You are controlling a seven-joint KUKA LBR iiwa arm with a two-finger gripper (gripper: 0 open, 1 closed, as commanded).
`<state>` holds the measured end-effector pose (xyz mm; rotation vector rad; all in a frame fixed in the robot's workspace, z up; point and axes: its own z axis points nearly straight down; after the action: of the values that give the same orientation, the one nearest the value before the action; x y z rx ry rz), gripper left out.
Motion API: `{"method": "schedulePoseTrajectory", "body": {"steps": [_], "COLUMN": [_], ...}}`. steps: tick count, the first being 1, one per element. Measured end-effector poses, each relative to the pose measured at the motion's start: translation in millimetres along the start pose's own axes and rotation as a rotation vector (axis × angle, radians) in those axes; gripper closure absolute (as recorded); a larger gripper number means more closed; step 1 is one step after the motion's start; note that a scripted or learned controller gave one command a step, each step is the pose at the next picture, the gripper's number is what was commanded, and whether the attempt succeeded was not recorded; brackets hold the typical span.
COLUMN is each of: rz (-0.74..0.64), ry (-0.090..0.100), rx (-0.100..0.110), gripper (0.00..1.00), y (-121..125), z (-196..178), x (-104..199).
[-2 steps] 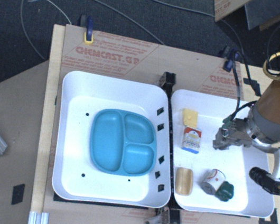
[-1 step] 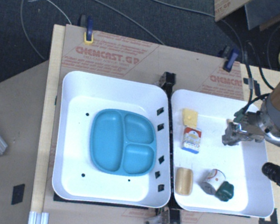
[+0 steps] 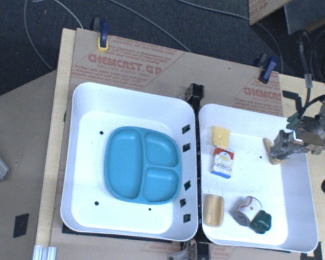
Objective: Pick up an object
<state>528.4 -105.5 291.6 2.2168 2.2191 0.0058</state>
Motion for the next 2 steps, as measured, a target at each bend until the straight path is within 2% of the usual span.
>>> {"method": "schedulePoseTrajectory", "body": {"steps": [1, 2], "rz": [-0.002, -0.004], "ry": [0.002, 0.002], "rx": [0.007, 0.004], "gripper": [1.00, 1.00], "y": [4.4, 25.8], "z": [3.9, 9.2], "x": [50.3, 104.7]}}
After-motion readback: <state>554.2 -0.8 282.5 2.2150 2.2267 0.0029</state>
